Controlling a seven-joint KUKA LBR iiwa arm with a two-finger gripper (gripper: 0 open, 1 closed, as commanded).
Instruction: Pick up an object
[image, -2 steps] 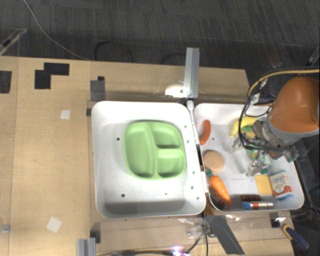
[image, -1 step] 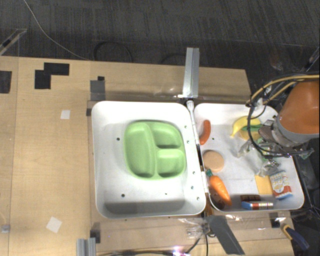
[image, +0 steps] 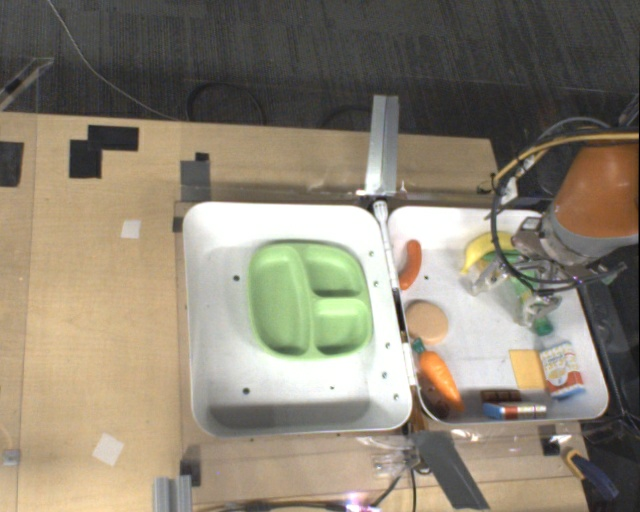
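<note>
The right bin (image: 470, 360) holds an orange-red sausage (image: 410, 262), a round tan bun (image: 428, 321), a carrot (image: 438, 378), a yellow banana (image: 480, 252), a yellow block (image: 526, 368), a small red and white carton (image: 561, 367) and a marker (image: 512, 408). My gripper (image: 532, 296) hangs low at the bin's right side, just right of the banana, over a small green item (image: 542, 325). The wrist and cables hide much of it.
The left bin (image: 215, 300) carries a green divided plate (image: 308, 298). A metal post (image: 384, 140) stands behind the wall between the two bins. The arm's orange band (image: 600, 190) overhangs the right bin's far right corner.
</note>
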